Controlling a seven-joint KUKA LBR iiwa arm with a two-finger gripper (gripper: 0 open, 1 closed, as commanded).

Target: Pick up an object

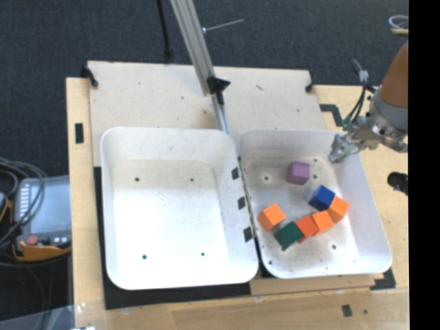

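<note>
- Looking down on the bench (79, 184), I see two shallow white bins side by side on a pale wooden board.
- The left bin (110, 205) is just a speckled white floor with a few dark dots.
- The right bin (368, 239) holds all the blocks, gathered toward its middle and near side.
- A purple block (298, 172) sits on its own, farthest up the bin, apart from the others.
- A blue block (321, 198) lies below and right of it, touching an orange block (337, 208) at its lower right.
- That one runs into a chain: a second orange block (322, 221), then a reddish-orange block (306, 227), then a dark green block (289, 235) at the lower left end, each touching the next.
- One more orange block (272, 216) sits just left of the chain, near the green one but slightly apart.
- The arm (393, 88) comes in from the right, its orange band showing at the edge.
- The gripper (342, 148) hangs over the upper right corner of the right bin, near its rim, well apart from the blocks and up and right of the purple one.
- Nothing is between its tips; whether they are spread or closed I cannot tell from here, they are too small and blurred.
- A slanted metal pole (194, 40) rises from the back of the board between the bins.
- A grey control box (41, 205) with cables sits on the floor to the left.
</note>
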